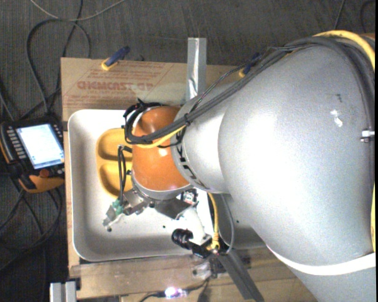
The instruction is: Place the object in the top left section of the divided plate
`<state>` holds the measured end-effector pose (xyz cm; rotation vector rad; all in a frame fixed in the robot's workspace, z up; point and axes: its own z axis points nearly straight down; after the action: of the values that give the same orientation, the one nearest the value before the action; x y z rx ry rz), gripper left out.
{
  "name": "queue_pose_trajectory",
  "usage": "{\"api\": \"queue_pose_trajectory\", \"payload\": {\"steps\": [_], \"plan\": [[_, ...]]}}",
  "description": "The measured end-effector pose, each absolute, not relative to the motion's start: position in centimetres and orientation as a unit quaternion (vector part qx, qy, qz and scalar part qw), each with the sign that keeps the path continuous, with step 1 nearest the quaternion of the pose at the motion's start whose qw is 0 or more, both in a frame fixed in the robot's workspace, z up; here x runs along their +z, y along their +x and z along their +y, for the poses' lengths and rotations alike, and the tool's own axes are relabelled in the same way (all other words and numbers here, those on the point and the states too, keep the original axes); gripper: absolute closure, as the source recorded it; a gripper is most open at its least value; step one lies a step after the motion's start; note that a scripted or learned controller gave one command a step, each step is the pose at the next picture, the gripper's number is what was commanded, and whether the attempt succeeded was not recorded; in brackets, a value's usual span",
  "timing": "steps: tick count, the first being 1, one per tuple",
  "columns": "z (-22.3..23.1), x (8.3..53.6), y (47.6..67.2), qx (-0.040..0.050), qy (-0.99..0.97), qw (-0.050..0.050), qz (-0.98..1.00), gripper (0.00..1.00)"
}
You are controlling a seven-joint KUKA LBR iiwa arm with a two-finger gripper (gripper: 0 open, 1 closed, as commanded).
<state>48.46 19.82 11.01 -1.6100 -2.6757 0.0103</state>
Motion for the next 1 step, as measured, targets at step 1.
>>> {"api": "queue_pose_trajectory", "payload": {"steps": [1], "plan": [[19.49, 8.88, 48.49, -0.0046, -0.643, 0.001, -0.766, 0.0]]}}
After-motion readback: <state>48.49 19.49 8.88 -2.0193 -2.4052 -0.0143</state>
